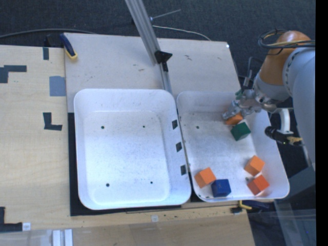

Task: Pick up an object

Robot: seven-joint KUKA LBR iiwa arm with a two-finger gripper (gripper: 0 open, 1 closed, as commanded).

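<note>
Over the far right part of the right-hand shallow white bin (190, 137) I see the pincer (240, 110) at the end of the grey arm with the orange band (279, 60), which reaches in from the right. It sits low, right on top of a small orange block (234, 120) that peeks out under its tip; I cannot tell from this angle whether the block is held. Just on the near side of that block lies a dark green cube (240, 131), touching or almost touching it. Nearer to me in the same bin I count four more pieces: an orange cube (205, 177) and a blue cube (221, 188) side by side at the near left, and two orange cubes (254, 165) (258, 184) close together at the near right. Beside it on the pale wooden surface (31, 147) stands the left-hand white bin (82, 106).
</note>
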